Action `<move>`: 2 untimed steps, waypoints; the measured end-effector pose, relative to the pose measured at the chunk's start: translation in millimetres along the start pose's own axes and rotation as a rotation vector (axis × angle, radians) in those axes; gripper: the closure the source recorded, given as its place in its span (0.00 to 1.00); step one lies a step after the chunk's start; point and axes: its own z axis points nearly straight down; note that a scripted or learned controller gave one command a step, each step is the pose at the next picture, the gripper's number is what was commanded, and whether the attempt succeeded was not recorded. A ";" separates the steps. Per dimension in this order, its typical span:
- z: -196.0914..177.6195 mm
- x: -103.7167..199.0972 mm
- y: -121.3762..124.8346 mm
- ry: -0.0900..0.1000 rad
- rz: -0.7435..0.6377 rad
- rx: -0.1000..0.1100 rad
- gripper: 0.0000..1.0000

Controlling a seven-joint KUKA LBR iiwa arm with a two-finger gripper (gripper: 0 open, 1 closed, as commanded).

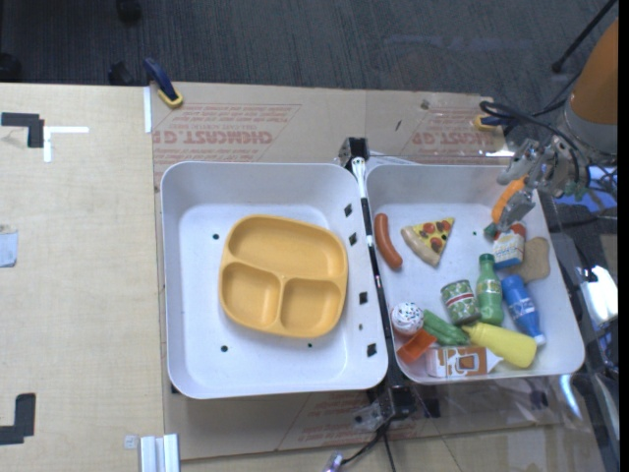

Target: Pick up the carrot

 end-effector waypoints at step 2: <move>19.4 -0.6 -0.4 0.003 0.434 0.002 0.00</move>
